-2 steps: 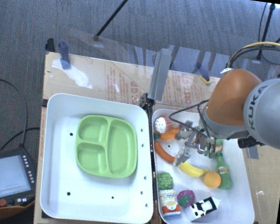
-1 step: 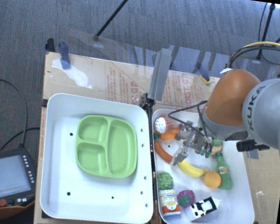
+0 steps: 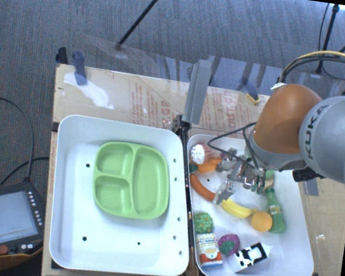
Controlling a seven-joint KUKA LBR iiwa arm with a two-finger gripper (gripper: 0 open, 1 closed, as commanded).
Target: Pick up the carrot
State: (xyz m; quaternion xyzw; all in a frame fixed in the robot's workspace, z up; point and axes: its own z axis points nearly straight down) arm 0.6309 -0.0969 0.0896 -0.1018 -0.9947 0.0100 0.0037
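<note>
The carrot (image 3: 201,187) is a long orange piece lying at a slant near the left wall of the right bin (image 3: 302,250). My gripper (image 3: 228,189) hangs low over the middle of that bin, just to the right of the carrot's lower end and above a yellow banana (image 3: 236,209). Nothing of the carrot is seen lifted; it rests on the bin floor. The wrist and its cables hide part of the bin behind the gripper.
Around the carrot in the right bin lie a white spotted egg (image 3: 198,152), a rounded orange piece (image 3: 209,165), an orange (image 3: 261,221), a green bottle (image 3: 274,212), a green broccoli (image 3: 203,222), a small carton (image 3: 208,249), and a black-and-white box (image 3: 250,256). The left bin (image 3: 63,227) holds a green divided plate (image 3: 132,179).
</note>
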